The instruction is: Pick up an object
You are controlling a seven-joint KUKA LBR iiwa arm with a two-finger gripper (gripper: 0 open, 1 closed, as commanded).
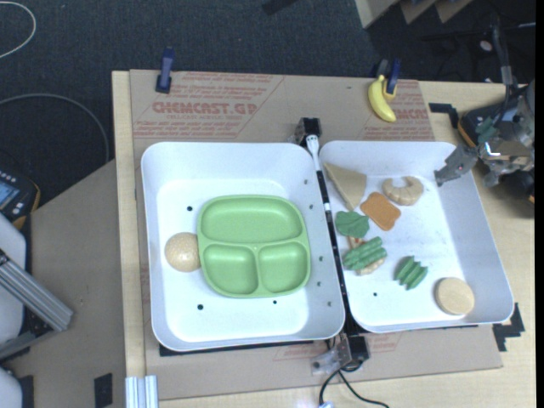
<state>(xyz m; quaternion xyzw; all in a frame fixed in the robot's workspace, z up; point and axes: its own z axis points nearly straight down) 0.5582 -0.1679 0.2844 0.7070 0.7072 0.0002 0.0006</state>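
Note:
The right bin (pixel 484 228) holds several toy foods: a tan wedge (pixel 344 182), a beige curled piece (pixel 403 189), an orange block (pixel 380 211), a green leafy piece (pixel 351 223), a green ridged piece on a tan base (pixel 365 255), a small green piece (pixel 410 273) and a round beige biscuit (pixel 454 296). My gripper (pixel 452 165) hangs over the bin's upper right rim, to the right of the curled piece and apart from every item. Nothing shows in its grasp.
The left bin (pixel 161 185) contains a green divided plate (pixel 253 245) and a round beige piece (pixel 181 251) beside it. A yellow banana (pixel 382 100) lies on the board behind the right bin. Clamps sit along the board's back edge.

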